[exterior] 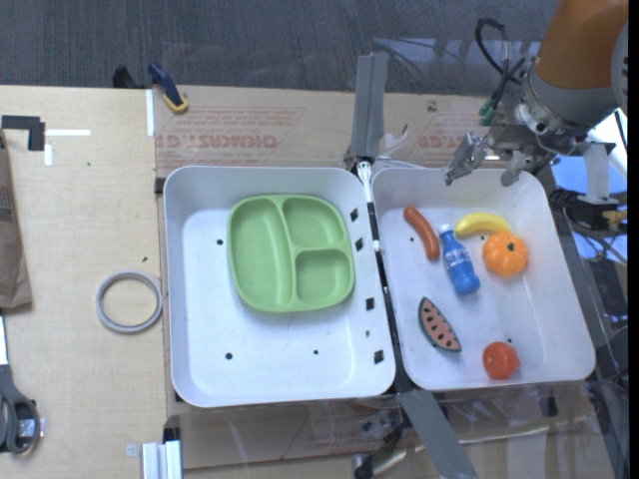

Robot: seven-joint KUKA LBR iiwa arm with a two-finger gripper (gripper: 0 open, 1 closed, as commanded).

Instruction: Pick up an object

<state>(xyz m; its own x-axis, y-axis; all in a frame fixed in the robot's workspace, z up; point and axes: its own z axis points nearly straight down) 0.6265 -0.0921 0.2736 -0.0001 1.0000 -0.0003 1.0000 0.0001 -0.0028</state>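
Banana [483, 225] in right bin [569, 267], just below open jaws.

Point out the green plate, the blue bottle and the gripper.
Green plate [292, 252]: camera view, on the ridge where its three compartments meet.
Blue bottle [459, 262]: camera view, on the middle of its body.
Gripper [486, 168]: camera view, midway between its two open fingertips, above the right bin's far rim.

— What lay on the bench left of the bins?
— A roll of tape [130, 300], with scissors [18, 419] near the front corner.
— And farther back?
— A blue-and-yellow clamp [168, 87] rested there.
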